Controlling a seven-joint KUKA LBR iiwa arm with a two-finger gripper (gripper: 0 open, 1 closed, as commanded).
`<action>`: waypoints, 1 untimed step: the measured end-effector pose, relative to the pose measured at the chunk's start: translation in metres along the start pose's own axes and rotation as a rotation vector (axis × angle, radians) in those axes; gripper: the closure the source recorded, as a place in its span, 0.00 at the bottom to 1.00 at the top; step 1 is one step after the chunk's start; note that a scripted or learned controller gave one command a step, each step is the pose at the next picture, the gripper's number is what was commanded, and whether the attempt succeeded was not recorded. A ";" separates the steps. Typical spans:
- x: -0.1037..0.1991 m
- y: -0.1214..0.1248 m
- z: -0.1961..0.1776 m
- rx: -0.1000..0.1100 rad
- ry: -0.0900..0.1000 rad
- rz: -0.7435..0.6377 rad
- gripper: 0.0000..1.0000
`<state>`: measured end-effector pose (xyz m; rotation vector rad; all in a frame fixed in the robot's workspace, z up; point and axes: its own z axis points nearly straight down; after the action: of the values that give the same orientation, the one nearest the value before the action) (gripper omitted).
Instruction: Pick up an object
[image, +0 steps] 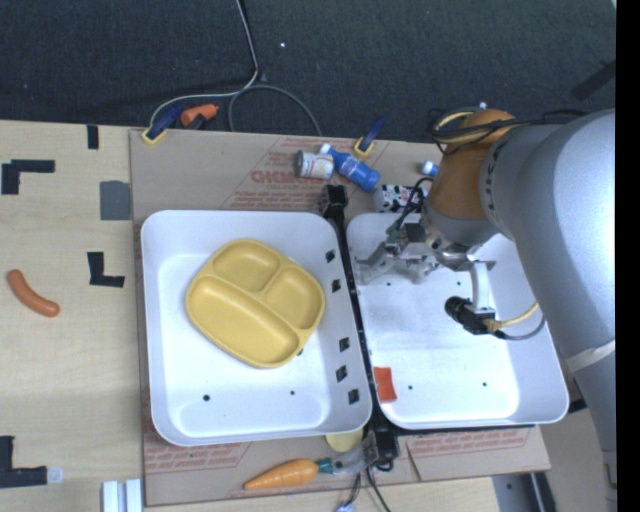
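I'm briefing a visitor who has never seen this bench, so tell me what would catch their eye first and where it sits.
The yellow divided plate stands out, lying in the left white bin. The big grey arm with its orange band reaches in from the right over the far part of the right bin, its tool near that bin's far left corner. A toy carrot lies on the cardboard at the near edge, and a sausage-shaped toy lies far left on the bench.

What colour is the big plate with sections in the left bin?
Yellow. The three-section plastic plate shows clearly in the camera view.
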<state>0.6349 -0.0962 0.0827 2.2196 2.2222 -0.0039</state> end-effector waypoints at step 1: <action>-0.015 0.035 -0.003 -0.004 0.002 -0.002 0.00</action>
<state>0.6702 -0.1113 0.0855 2.2167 2.2227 0.0033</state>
